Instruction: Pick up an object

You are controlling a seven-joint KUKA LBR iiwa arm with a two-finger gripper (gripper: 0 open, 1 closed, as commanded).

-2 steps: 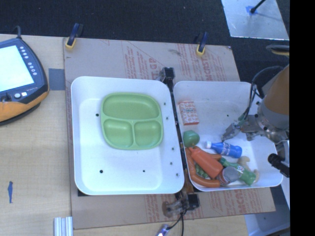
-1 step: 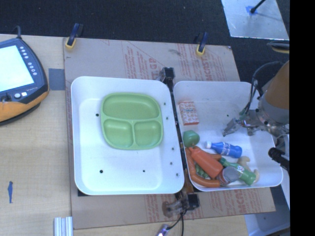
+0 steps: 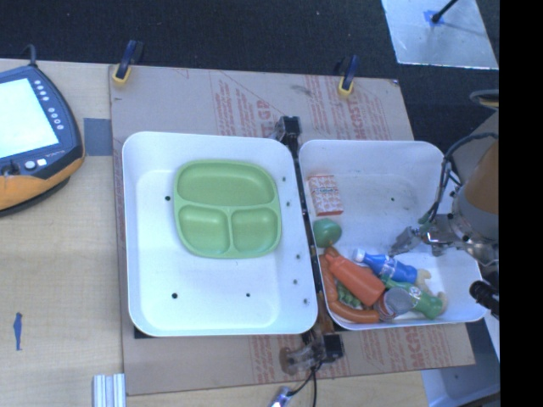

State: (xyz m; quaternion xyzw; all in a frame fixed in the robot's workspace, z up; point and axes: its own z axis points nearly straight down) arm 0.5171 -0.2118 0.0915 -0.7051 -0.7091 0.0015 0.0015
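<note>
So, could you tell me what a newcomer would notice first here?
Probably the green divided plate lying alone in the left bin. Next, the colourful heap in the right bin: an orange bottle, a blue bottle, with the gripper right beside them.

Two white bins sit on the worktop [image 3: 68, 312]: the left bin [image 3: 144, 253] and the right bin [image 3: 382, 164]. One green divided plate [image 3: 227, 208] lies in the left. The right holds one red-and-white packet [image 3: 324, 193], one green ball [image 3: 327, 230], one orange bottle [image 3: 356, 281] and one blue-capped bottle [image 3: 389, 267], amid a clutter too jumbled to count. Two clamps grip the board's far edge, one [image 3: 125, 63] and another [image 3: 346, 75].
</note>
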